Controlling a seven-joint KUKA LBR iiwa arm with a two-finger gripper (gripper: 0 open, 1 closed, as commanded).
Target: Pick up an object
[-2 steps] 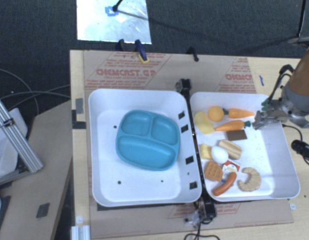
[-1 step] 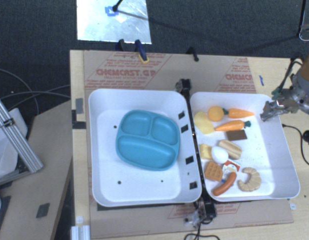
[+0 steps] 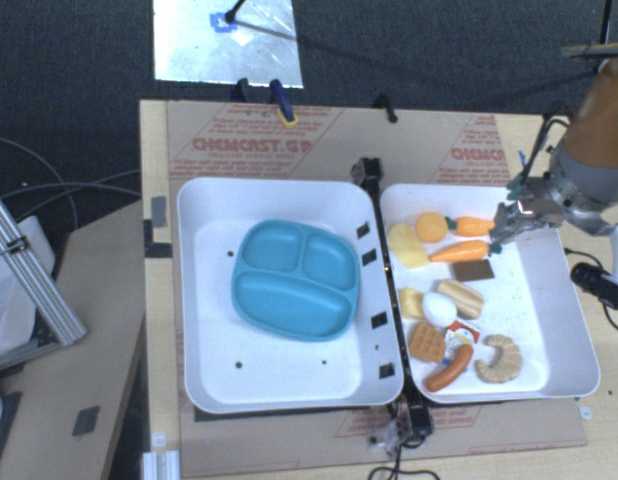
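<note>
While the blue divided plate [image 3: 294, 278] lies in the left bin [image 3: 204, 298], the gripper [image 3: 509, 225] hangs by two toy carrots [image 3: 459, 251] in the right bin [image 3: 559, 338]; finger state: cannot tell

A cardboard-topped bench [image 3: 249, 138] bears two white bins [image 3: 204, 268] side by side.

A grey KUKA arm [image 3: 594, 168] reaches in from the right of the frame, its orange band [image 3: 601, 123] visible above the wrist. The wrist angles down and to the left, carrying the two-finger gripper [image 3: 511, 224] low at the arm's leftmost end. The small, dark fingertips are too blurred to read clearly.
</note>
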